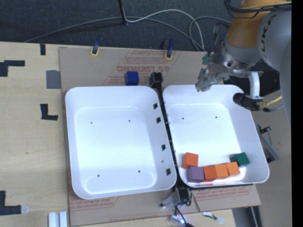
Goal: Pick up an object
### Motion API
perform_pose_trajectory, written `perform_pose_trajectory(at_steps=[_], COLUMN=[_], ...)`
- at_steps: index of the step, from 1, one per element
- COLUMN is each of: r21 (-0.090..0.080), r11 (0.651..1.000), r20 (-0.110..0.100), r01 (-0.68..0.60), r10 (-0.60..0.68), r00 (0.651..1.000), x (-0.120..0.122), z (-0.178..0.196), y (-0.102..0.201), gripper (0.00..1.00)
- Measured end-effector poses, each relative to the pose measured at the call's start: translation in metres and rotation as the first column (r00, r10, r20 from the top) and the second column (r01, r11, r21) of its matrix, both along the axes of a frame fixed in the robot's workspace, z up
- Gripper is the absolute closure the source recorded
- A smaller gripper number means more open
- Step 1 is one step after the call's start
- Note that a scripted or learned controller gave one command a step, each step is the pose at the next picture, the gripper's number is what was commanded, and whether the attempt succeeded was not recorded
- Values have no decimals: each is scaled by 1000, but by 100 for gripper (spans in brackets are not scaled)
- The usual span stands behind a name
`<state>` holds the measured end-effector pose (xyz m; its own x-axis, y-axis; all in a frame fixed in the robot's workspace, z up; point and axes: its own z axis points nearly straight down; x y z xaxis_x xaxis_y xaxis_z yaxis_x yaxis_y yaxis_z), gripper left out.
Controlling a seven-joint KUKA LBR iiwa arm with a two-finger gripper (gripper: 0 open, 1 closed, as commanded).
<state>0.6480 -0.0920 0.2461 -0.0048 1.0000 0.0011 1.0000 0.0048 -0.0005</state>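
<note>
Nothing is picked yet: the pincer (204, 85) hangs over the right bin's (199, 126) far rim, and I cannot tell its state. The blocks (213, 169) lie well apart from it, along the near wall.

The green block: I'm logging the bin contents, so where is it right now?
The green block lies in the right bin, near its front right corner, just behind the right end of the row of orange blocks and touching it.

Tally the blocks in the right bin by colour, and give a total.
Orange blocks: 3
Purple block: 1
Green block: 1
Total: 5, all along the near edge of the right bin.
</note>
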Motion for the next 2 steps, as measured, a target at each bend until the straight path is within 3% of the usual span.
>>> perform_pose_trajectory(at_steps=[2], r21=[0], r11=[1000], r20=[-1], r01=[0], r10=[0], r00=[1000], x=[-6], z=[-23], y=[110], gripper=[100])
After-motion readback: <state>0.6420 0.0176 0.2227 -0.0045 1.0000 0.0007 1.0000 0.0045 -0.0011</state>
